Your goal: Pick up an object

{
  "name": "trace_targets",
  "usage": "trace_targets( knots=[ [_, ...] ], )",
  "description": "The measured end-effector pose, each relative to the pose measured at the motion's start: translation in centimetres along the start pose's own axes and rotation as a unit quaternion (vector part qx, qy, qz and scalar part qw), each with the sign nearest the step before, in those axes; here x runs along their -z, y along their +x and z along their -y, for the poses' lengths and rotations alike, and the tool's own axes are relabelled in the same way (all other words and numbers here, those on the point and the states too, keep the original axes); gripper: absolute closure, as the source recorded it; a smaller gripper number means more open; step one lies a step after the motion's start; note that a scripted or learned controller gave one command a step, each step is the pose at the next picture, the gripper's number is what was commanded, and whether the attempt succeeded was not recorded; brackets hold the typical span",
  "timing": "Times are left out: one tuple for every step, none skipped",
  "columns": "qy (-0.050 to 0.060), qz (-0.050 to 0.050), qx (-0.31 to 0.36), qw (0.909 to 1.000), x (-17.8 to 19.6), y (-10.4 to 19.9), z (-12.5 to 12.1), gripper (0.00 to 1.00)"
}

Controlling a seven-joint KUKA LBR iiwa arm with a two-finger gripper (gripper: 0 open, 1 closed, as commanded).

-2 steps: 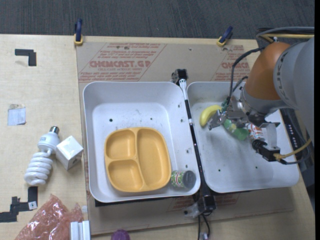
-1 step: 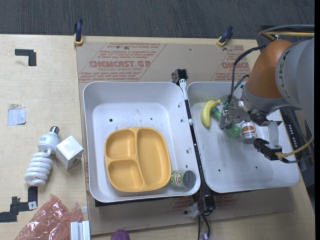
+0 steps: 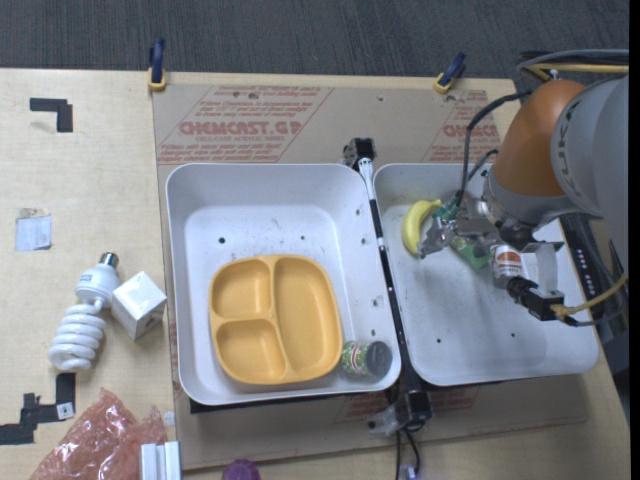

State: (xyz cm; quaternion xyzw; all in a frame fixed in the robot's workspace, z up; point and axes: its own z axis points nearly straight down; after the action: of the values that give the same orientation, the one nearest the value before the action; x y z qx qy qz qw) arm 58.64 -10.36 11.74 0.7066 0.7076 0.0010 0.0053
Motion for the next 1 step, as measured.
trace_targets(
  knots=[
    [0.004, -0.003, -0.001, 1.0000, -2.45, 0.11, 2.65, 0.00]
  ],
)
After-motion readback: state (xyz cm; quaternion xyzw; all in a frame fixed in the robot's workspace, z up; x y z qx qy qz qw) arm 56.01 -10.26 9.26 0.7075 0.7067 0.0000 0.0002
